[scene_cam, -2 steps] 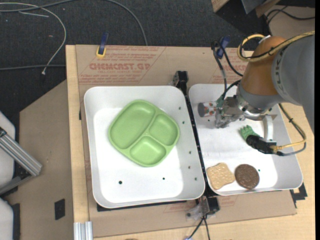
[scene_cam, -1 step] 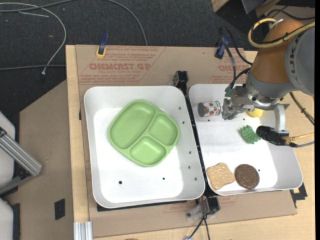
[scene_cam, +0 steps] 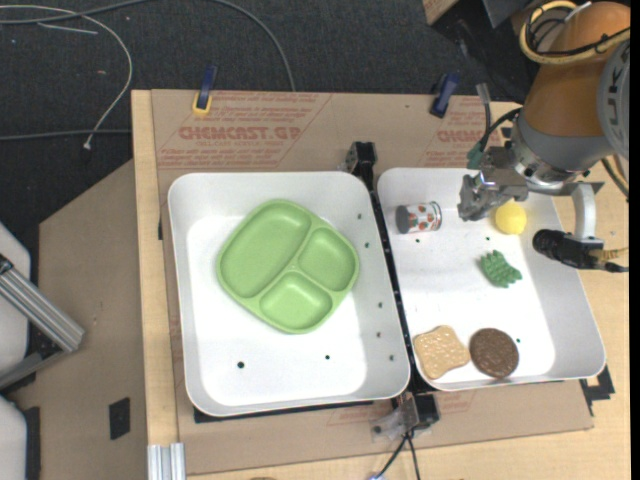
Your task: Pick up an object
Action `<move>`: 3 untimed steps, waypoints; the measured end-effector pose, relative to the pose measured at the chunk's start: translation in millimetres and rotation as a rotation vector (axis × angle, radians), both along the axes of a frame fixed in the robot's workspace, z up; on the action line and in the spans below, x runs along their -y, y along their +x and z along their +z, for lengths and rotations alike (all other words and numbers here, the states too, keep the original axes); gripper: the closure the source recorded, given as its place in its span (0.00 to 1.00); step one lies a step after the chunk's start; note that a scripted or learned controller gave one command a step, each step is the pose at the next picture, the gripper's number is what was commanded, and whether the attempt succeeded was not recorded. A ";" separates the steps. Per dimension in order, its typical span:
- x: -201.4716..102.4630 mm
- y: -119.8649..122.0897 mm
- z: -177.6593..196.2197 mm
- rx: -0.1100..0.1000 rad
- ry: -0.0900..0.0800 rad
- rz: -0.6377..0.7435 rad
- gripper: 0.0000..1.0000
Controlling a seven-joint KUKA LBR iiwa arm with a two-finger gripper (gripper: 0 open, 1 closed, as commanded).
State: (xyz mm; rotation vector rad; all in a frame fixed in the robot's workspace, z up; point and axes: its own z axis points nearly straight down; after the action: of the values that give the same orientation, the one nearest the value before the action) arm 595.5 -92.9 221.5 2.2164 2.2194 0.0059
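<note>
The gripper (scene_cam: pixel 476 196) hangs over the far part of the right bin (scene_cam: pixel 560 358), near that bin's far edge. Whether its claw is wide or narrow cannot be told from this slanted view, and nothing is seen held in it.

Just left of the gripper a small can (scene_cam: pixel 418 217) lies on its side near the bin's far left corner, its long axis running left to right, roughly parallel to the far edge, with its grey end toward the left wall and its red-patterned end toward the gripper. Just right of the gripper sits a yellow lemon-like ball (scene_cam: pixel 511 218), partly behind the arm's wrist.

Nearer the middle of the right bin, toward its right wall, lies a green leafy piece (scene_cam: pixel 499 268), its long axis slanting from far left to near right. Along the near edge rest a tan cracker-like square (scene_cam: pixel 440 351) and, just beside it to the right, a round brown cookie (scene_cam: pixel 494 352); the two are close, perhaps touching.

The left bin (scene_cam: pixel 200 368) carries a green divided plate (scene_cam: pixel 288 265), lying flat and turned diagonally, around the bin's middle.
</note>
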 end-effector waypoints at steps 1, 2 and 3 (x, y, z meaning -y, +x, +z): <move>4.3 -0.1 64.6 0.003 -0.001 0.000 1.00; 4.1 0.5 62.1 -0.003 0.000 0.000 1.00; -49.6 11.3 57.7 -0.004 0.002 0.004 1.00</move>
State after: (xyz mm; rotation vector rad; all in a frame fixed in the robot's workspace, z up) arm 606.8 -43.3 279.2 2.2143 2.2267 0.0036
